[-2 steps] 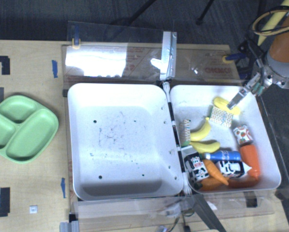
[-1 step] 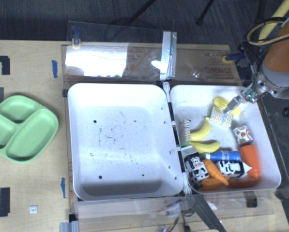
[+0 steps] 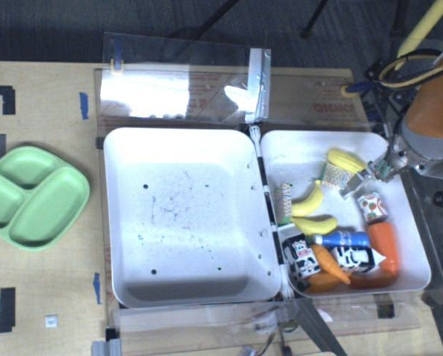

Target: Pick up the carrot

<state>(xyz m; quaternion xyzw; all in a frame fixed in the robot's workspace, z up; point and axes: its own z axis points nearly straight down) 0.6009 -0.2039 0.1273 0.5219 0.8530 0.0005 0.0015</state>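
Grey and orange, the arm's wrist (image 3: 429,121) stands highest at the right edge, and the gripper (image 3: 360,181) reaches from it down and leftward over the upper part of the right bin (image 3: 418,269). Whether it is open or closed cannot be told from this angle; nothing is seen held in it. Its tip is just beside a yellow item (image 3: 344,159) and a small patterned packet (image 3: 333,175). Below it lies a small red-and-white carton (image 3: 372,207), and to the left are two bananas (image 3: 311,199), one above the other. The carrot (image 3: 330,261) lies slantwise near the bin's front wall, well apart from the gripper, between a black-and-white patterned pack (image 3: 301,255) and a blue-and-white tube (image 3: 340,239). A red-orange bottle (image 3: 383,245) lies at its right. The left bin (image 3: 184,199) adjoins, and a green divided plate (image 3: 33,196) sits on the bench far left.
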